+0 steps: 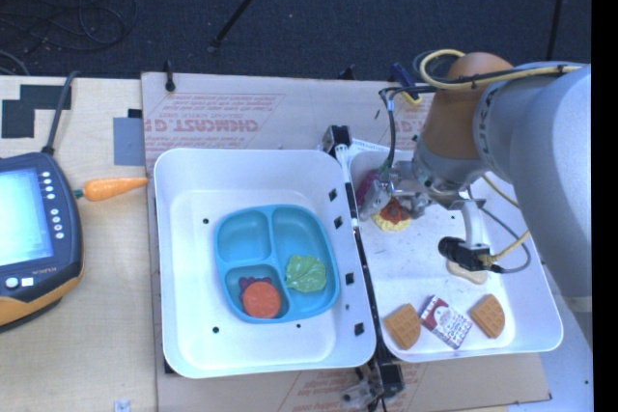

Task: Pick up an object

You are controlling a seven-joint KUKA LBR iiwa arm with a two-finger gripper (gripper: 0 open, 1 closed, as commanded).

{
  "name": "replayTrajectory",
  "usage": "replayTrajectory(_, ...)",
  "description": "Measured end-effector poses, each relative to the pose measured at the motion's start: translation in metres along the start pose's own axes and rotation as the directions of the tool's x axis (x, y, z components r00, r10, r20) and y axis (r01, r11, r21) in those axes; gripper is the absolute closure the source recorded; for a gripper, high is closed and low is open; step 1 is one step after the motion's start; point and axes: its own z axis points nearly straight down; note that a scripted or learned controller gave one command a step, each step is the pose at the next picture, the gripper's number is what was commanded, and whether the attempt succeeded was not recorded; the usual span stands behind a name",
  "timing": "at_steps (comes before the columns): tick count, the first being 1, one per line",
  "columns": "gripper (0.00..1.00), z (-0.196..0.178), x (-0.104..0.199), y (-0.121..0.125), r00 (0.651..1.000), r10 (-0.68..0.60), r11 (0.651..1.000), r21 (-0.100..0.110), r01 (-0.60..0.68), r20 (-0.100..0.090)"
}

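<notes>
Dark carpet with loose cables is seen behind a cardboard-covered bench point(241, 111), on which two white bins are set side by side. The likeliest target, a small yellow and red toy point(393, 218), is found at the far left of the right bin point(425, 270), close to the wall shared with the left bin point(183, 207). It is judged to be a light piece of play food, probably hollow plastic or rubber, somewhat rounded and therefore apt to slip or roll if pinched off-centre. A hold across its narrow middle, taken from straight above, is judged safest.

The gripper point(394, 198) is placed directly over the toy, at or just above its far edge; contact cannot be confirmed. Whether the gripper is wide or narrow cannot be told, since it is masked by the wrist and cabling, and nothing is seen to be held.

Just beside the toy, towards the bin wall, a dark maroon item point(368, 194) is crowded in and could be caught by mistake. Well apart, along the near edge, two waffle pieces point(403, 325) point(488, 315) are laid with a red and white packet point(445, 321) between them. In the left bin, a blue divided plate point(253, 232) is occupied by a red round piece point(261, 298) and a green leafy piece point(306, 274).
</notes>
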Motion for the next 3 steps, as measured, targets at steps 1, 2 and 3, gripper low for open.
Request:
replayTrajectory(1, 0.0, 0.0, -0.0022, -0.0045, 1.0, 0.0, 1.0, 0.0, 0.0, 0.0)
replayTrajectory(2, 0.0, 0.0, 0.0017, -0.0045, 1.0, -0.001, 1.0, 0.001, 0.001, -0.001)
replayTrajectory(3, 0.0, -0.0002, 0.0014, 0.0006, 1.0, -0.002, 1.0, -0.002, 0.002, 0.0)
